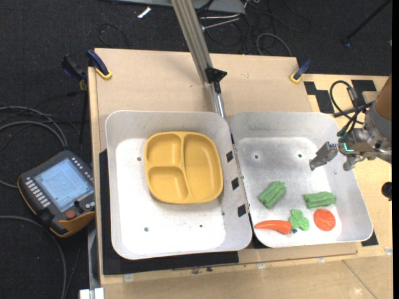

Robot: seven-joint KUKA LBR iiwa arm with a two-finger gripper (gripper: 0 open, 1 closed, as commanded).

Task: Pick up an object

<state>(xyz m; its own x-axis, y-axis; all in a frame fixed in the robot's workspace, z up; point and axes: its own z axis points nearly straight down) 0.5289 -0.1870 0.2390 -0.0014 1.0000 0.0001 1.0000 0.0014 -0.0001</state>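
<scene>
The right bin (pixel 280 143) holds several toy foods in its near half. There is a green ridged vegetable (pixel 272 193), a second green piece (pixel 319 199), a red tomato (pixel 324 219), a small green leafy piece (pixel 300 220) and an orange-red pepper (pixel 274 227). My gripper (pixel 335 159) hangs over the right side of this bin, behind and slightly right of the second green piece. Its fingers are open with nothing between them. A yellow divided plate (pixel 184 167) lies in the left bin (pixel 118 167).
A slanted metal pole (pixel 193 30) comes down to the bench's back, near the divider between the bins. Yellow-blue clamps (pixel 100 64) (pixel 300 71) sit at the back corners. A teach pendant (pixel 59 192) lies on the floor at left.
</scene>
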